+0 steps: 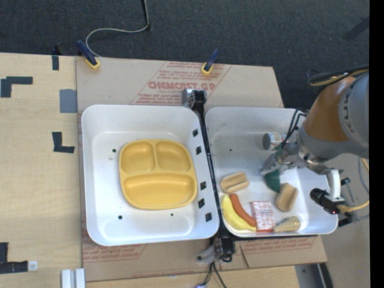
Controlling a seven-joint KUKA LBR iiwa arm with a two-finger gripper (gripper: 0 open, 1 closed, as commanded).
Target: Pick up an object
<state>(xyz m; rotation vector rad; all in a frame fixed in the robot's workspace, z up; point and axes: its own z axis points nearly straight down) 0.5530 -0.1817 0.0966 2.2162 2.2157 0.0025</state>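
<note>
Green object (273,179) lies directly under gripper (275,162) in right bin (240,122), just left of bread roll (286,197); grip state unclear.

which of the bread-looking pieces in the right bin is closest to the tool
The tan roll lying just right of the green object, directly below the tool; the other two lie farther off.

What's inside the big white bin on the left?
The left white bin holds a yellow plastic divided plate. Whatever lies under the plate is covered.
</note>
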